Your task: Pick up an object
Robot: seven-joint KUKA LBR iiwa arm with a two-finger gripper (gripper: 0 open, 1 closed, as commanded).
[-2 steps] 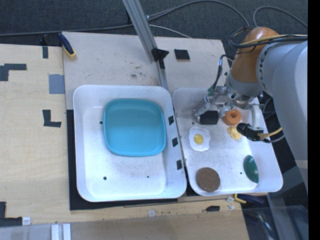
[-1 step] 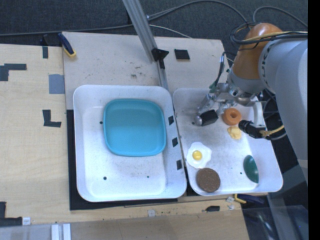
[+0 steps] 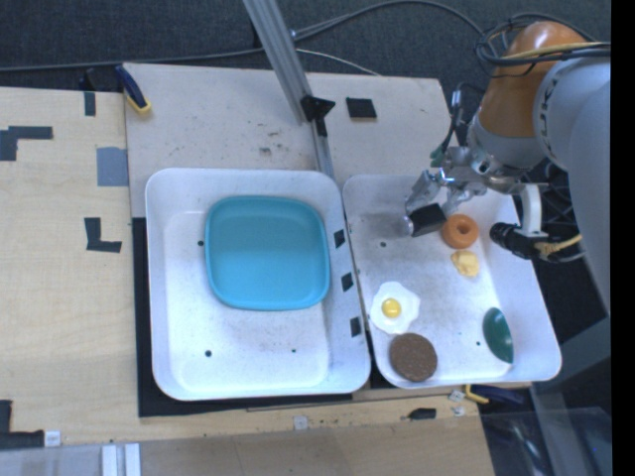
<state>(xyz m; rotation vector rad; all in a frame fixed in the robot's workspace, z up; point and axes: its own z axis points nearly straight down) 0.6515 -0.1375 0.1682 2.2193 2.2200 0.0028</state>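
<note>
A brown round toy patty (image 3: 412,356) lies at the near edge of the right-hand shallow white bin (image 3: 442,300). A dark green leaf-shaped piece (image 3: 497,333) sits to its right and a white-and-yellow toy fried egg (image 3: 394,307) just behind it. Farther back are a small yellow lump (image 3: 464,262) and, just beyond it, an orange ring-shaped toy doughnut (image 3: 459,231). The doughnut is the piece closest to the grey arm's end effector (image 3: 437,188), which hangs just beside it over the bin's far half. Whether the end effector is apart or together cannot be told from this angle. In the left-hand white bin (image 3: 179,296), a turquoise square plastic plate (image 3: 266,252) lies flat. The doughnut looks the likeliest pick: seemingly light, stiff moulded plastic, smooth enough to slip, not fragile. A hold across its outer rim, or with one side in the hole, would suit best. No brand, label or legible writing shows on any piece, the bins or the pale wooden counter (image 3: 218,117).
</note>
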